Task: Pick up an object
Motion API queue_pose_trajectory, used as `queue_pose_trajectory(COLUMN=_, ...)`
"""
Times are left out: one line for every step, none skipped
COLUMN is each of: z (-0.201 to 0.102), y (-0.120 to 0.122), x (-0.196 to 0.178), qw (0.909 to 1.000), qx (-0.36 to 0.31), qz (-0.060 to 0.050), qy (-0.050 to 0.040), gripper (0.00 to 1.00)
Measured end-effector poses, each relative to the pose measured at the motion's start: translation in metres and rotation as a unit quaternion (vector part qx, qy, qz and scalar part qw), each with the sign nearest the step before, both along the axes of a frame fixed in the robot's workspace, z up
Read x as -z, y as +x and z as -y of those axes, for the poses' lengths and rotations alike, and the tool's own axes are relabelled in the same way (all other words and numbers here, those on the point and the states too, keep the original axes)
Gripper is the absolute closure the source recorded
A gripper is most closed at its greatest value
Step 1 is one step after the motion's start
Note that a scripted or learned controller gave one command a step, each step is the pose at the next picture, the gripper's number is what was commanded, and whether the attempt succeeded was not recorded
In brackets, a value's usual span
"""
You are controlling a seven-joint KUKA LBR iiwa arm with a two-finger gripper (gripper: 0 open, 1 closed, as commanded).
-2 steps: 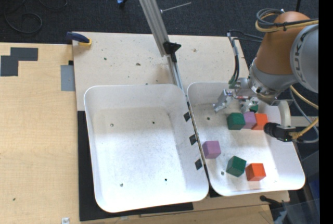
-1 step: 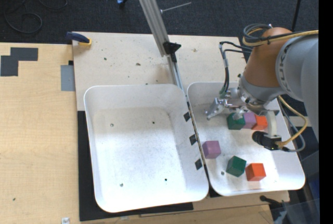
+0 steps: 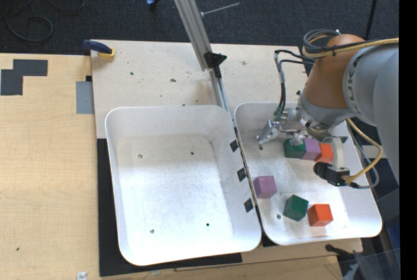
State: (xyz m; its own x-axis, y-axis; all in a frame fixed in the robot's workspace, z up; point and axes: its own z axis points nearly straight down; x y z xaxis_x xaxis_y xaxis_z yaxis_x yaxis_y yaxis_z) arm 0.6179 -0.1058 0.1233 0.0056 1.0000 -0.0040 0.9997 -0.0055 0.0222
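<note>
In the right bin (image 3: 365, 223), my gripper (image 3: 294, 137) hangs low over a tight cluster of blocks near the bin's far middle: a green block (image 3: 294, 150), a pale purple block (image 3: 311, 149) and an orange block (image 3: 326, 153). The gripper's body covers their tops. Nearer the front lie a purple cube (image 3: 264, 185), a dark green cube (image 3: 296, 207) and an orange cube (image 3: 320, 214), each apart from the others.
The left bin (image 3: 120, 142) sits beside the right one, with black clips (image 3: 241, 174) along the shared rim. A slanted metal post (image 3: 193, 18) rises behind the bins. A black cable (image 3: 335, 176) loops from the wrist over the right bin.
</note>
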Motion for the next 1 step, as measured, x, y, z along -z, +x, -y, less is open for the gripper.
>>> queue_pose_trajectory(z=0.0028, y=-0.0006, x=-0.0078, qw=1.0000, qx=0.004, qz=0.000, qy=-0.0008, gripper=1.00)
